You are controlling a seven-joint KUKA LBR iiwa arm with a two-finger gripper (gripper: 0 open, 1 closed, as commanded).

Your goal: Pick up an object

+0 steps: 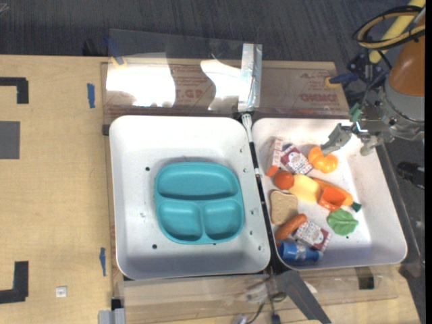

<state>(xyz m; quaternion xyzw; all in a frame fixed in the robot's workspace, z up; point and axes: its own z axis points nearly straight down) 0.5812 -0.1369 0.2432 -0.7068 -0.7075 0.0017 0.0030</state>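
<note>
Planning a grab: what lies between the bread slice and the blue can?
In the camera view, a sausage and a small packet lie between the bread slice and blue can.

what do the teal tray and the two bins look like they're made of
Teal tray: looks like moulded plastic, matte to satin, judging by its uniform colour and soft rounded compartment edges. Bins: probably thin formed plastic, white and slightly glossy, with rounded corners and faint glare; painted metal can't be ruled out.
</note>
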